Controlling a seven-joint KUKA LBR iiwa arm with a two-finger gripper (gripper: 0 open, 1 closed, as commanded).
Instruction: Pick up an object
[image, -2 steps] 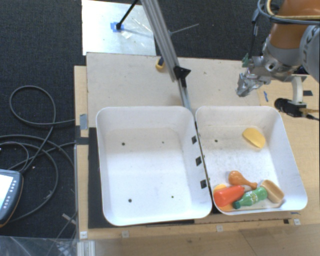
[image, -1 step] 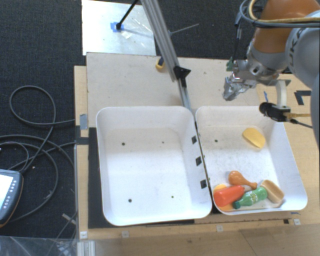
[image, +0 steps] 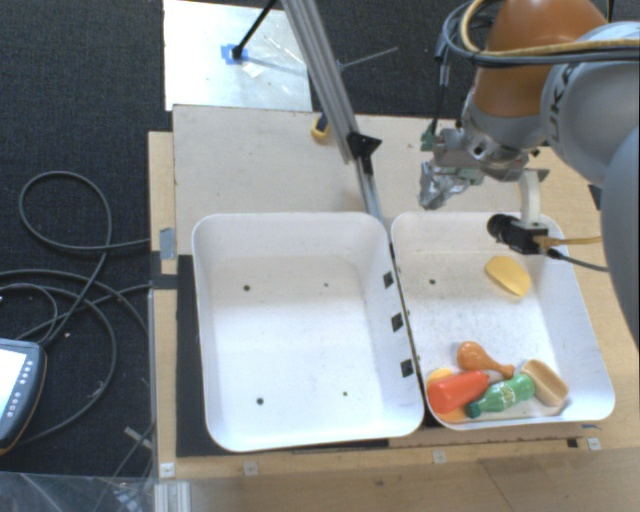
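My gripper (image: 436, 196) hangs above the far edge of the right bin (image: 590, 340), raised clear of everything in it, with nothing between its fingers. A yellow piece (image: 509, 275) lies alone in the right bin's far half, to the right of and nearer than the gripper. At the bin's near edge a cluster lies together: a red-orange carrot-like piece (image: 459, 386), a green bottle (image: 503, 395), an orange drumstick shape (image: 480, 357) and a tan bread-like piece (image: 546, 381).
The left bin (image: 210, 330) sits beside the right one, sharing a middle wall with black marks. A slanted metal pole (image: 335, 85) crosses behind the bins. Cables lie on the dark floor at the left.
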